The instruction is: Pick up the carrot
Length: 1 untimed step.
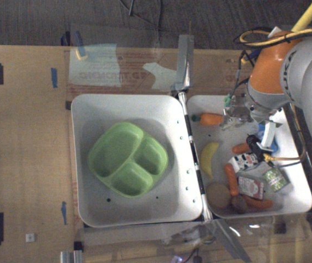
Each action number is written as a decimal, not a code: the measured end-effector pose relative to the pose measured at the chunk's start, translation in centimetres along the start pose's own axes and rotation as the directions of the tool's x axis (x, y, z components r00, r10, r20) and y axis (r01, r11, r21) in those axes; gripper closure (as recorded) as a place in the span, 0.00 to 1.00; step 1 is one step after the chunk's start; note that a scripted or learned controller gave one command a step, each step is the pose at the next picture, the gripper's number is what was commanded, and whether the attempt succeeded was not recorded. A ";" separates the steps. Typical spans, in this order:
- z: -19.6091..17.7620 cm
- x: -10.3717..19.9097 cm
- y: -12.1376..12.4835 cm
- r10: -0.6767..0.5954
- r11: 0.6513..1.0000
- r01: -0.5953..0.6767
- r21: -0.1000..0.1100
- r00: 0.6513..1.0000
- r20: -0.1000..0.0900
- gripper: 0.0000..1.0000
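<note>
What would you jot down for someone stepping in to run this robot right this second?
Gripper: low over the far end of the right bin, right beside the carrot; grip state unclear.
Carrot: lying in that bin's far-left corner, not visibly lifted.
Right bin also holds a banana and other toy food and small packets.
Left bin: green divided plate.
Done: approach to the carrot.
Left: grasp it and lift it.

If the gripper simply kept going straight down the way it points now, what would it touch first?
Most likely the right end of the orange carrot at the far-left of the right white bin; the gripper hangs just beside it, so it might meet the bin floor instead. Depth is unclear.
</note>
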<state>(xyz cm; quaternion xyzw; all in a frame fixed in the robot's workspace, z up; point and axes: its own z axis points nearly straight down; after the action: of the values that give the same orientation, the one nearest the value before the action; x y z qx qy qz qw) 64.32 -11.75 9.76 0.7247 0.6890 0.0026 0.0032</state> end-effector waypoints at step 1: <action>0.0 0.0 0.0 0.000 1.000 0.000 0.001 1.000 0.000 0.00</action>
<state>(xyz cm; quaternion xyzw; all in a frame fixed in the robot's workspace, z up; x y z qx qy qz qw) 64.31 -11.74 9.73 0.7247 0.6891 0.0024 0.0030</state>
